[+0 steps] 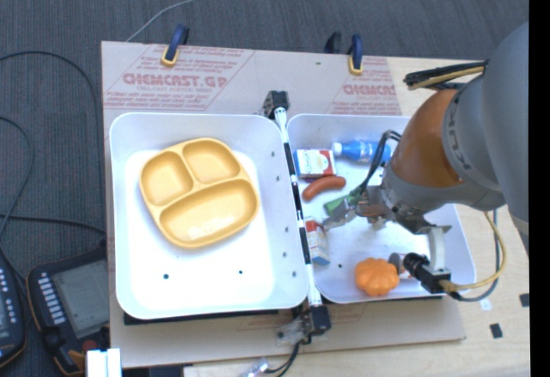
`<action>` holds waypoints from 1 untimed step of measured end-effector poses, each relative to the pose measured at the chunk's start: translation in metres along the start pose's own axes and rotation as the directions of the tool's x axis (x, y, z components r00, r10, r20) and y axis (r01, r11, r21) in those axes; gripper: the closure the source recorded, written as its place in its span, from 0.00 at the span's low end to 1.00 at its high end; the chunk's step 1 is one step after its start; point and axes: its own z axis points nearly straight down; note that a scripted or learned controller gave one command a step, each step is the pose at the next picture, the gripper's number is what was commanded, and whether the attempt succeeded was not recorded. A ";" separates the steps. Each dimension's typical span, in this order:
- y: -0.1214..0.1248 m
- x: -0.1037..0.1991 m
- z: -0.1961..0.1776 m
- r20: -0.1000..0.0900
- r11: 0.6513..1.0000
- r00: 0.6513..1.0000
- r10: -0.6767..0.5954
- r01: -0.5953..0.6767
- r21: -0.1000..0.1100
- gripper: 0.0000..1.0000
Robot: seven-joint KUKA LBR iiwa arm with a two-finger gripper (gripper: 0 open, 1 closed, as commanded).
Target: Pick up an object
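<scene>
Bins sit side by side on the desk [215,79]: the left bin [129,281] carries a yellow divided plate [199,191], and the right bin [460,246] holds a scatter of small things. Along its upper part lie a blue-and-white bottle [357,148] and a red-and-white carton [314,162], with a red sausage [324,186] just below the carton. An orange pumpkin-like toy [376,276] rests near the bin's lower rim, well apart from the sausage, and a small red-and-white packet [315,240] lies against the wall between the bins. The grey arm [481,135] with its orange band reaches in from the right, and its pincer [344,210] hangs low over the middle of the right bin, beside a green item [333,207]. Whether the pincer is spread or pressed together cannot be told from this angle, and nothing is seen between its tips.
</scene>
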 end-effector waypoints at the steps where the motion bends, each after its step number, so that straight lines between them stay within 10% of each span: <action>1: -0.033 0.003 0.009 -0.001 1.000 1.000 -0.001 0.001 -0.007 0.00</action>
